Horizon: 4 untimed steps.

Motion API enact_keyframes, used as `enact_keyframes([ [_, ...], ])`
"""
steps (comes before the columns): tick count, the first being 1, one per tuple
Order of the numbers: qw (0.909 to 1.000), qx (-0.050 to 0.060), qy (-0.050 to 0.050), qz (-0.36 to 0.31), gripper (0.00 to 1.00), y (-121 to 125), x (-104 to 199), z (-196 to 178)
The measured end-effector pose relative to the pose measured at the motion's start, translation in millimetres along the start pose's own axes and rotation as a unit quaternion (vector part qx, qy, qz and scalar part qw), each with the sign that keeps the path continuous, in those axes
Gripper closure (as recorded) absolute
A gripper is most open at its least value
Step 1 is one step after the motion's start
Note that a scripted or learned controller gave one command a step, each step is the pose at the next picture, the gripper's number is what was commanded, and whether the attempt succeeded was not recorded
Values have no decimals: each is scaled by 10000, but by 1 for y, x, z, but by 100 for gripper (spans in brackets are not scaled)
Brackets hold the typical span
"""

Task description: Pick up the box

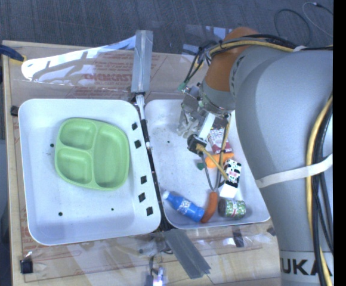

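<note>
From my remote console: the gripper (pixel 189 123) of the grey arm (pixel 280 118) hangs low over the back half of the right-hand bin (pixel 170 159), just under the arm's orange band (pixel 221 70). From this slant I cannot tell whether it is open or closed, and I see nothing held in it. Just beside it, toward the bin's right wall, lies a small red-and-white packet (pixel 218 137), partly covered by the wrist hardware. Further toward the front, the box (pixel 232 175), a white carton with black cow patches, lies against the right wall. Along the front wall sit a green can (pixel 232 208), an orange sausage-shaped piece (pixel 211 206) and a blue bottle (pixel 184 206) lying on its side. The left-hand bin (pixel 36 207) holds one thing, a pale green divided plate (pixel 92 154), flat near its middle. Both bins rest on a wooden bench (pixel 11 159) covered with clear sheeting and strips of grey tape (pixel 142 61), with a blue clamp (pixel 7 52) at its far left corner and dark carpet (pixel 71 11) beyond. The box lies apart from the gripper, nearer the front and closer to the right wall, with the packet between them.
</note>
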<state>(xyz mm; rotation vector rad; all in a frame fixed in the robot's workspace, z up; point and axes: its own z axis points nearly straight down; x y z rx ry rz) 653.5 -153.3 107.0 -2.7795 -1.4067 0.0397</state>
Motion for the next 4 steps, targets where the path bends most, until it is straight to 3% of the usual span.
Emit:
enact_keyframes([
  [1, 10000, 35, -13, -23, 100, -1, 0, -6],
  [2, 10000, 35, -14, -26, 0, -1, 0, -6],
  [3, 9976, -131, 26, -675, 0, -20, -8, 20],
  [4, 9976, -99, 7, -689, 100, -20, -9, 13],
])
